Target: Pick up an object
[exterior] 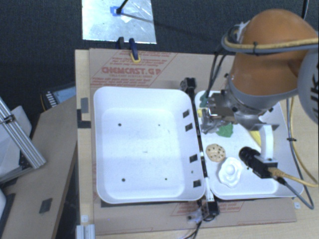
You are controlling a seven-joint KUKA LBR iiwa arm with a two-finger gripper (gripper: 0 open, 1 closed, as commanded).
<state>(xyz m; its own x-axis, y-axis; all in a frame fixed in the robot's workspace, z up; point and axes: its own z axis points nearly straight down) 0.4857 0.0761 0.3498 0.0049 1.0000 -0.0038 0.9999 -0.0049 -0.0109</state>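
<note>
My gripper (211,119) hangs low over the far left part of the right bin (249,190), under the arm's big orange band. Right beside it, on the near side, lies a green object (226,131), partly covered by the gripper. A round speckled cookie (215,152) rests nearer the front by the bin's left wall. In front of the cookie sits a white lumpy object (230,173). A yellow piece (255,136) peeks out under the wrist. A small teal item (203,101) lies at the bin's far left corner.
The left bin (107,133) stands beside the right one, joined by a dark divider with clips (192,128). Both rest on a cardboard sheet (129,68). A blue and yellow clamp (133,51) sits at the back. An aluminium rail (20,138) juts in at the left.
</note>
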